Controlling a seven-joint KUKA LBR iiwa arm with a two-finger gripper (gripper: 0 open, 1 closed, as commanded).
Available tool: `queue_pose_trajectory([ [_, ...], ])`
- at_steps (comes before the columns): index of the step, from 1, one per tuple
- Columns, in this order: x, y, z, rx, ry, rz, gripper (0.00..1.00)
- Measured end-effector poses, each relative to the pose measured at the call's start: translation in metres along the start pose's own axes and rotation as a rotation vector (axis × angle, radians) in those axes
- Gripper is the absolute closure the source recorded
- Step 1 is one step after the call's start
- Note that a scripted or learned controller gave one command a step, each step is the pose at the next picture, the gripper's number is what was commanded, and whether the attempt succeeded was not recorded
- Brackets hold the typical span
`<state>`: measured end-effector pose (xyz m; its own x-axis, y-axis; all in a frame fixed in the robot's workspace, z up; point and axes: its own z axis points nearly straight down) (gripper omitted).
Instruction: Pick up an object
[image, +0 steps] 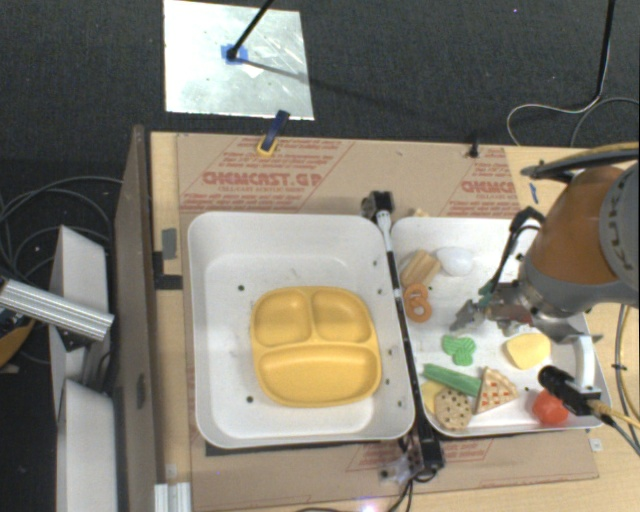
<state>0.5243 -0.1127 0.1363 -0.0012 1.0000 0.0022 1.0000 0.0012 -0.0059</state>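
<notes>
My gripper (478, 312) hangs low over the middle of the right bin (470, 232), with the grey and orange arm reaching in from the right. Below it lies a green broccoli piece (460, 349), and an orange ring (417, 304) lies to its left. A yellow lemon-like piece (527, 350) sits to the lower right of the gripper. Nothing shows in its grasp.
The right bin also holds a tan bun (418, 266), a white egg (455, 261), a green pod (452, 379), a cookie (452, 408), a pizza slice (493, 390) and a red tomato (548, 408). A yellow divided plate (316, 345) lies in the left bin (225, 300).
</notes>
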Motion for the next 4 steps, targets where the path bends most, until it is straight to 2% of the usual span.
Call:
queue_pose_trajectory([
  [1, 0.015, -0.011, 0.049, -0.003, -0.001, 0.000, 0.00],
  [2, -0.080, 0.066, 0.050, -0.016, -0.010, 0.003, 0.00],
  [3, -0.006, 0.050, -0.066, -0.018, -0.001, -0.010, 0.00],
  [4, 0.007, -0.001, 0.027, 0.002, 0.001, 0.001, 0.00],
])
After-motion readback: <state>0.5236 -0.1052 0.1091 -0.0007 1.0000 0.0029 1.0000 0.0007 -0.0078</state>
